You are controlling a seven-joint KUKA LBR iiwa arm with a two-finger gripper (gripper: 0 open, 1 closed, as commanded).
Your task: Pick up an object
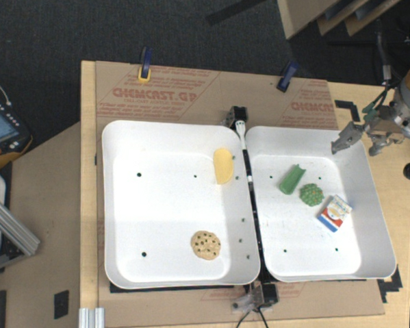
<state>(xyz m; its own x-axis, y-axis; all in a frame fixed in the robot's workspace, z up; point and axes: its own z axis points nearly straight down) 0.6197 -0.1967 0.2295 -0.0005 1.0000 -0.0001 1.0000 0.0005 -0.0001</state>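
The right bin [371, 261] holds a green oblong block [292, 179], a green bumpy ball [312, 194] and a small white carton with red and blue print [334, 213]. In the left bin [120, 210] lie a pale yellow piece [223, 166] near the right wall and a round speckled cookie [205, 244] toward the front. My gripper [360, 145] hovers over the far right corner of the right bin, open, with nothing between its fingers. It is well above and to the right of the green items.
Both bins rest on a brown board [195, 91] held by two clamps [145, 67] at the back. A black divider [248, 189] runs between the bins. Cables and a connector [259, 300] lie at the front edge.
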